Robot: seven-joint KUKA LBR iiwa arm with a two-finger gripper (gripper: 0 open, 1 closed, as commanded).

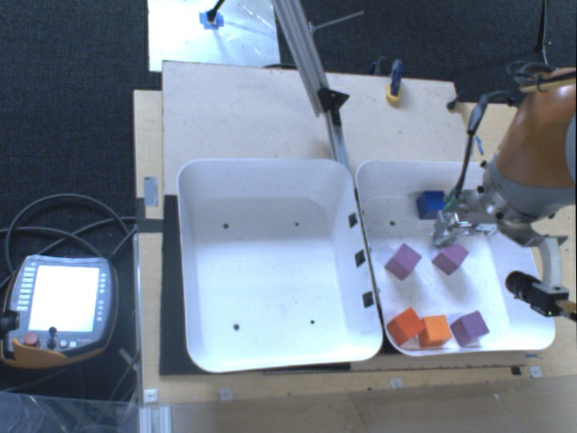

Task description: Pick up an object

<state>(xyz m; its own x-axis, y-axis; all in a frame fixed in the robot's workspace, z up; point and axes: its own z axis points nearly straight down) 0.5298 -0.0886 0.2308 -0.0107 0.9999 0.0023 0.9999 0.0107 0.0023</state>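
The gripper point(444, 233) hangs low in the right bin point(527, 336), just above a purple cube point(450, 259) and beside a blue cube point(430, 204); whether it grips anything cannot be told. Another purple cube point(402, 262) lies nearby.

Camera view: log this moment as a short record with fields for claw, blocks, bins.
claw: claw low over the right bin, between the blue block and a purple block
blocks in right bin: one blue, three purple, two orange
orange pair: orange blocks touching, near front rim
left bin: left bin, white
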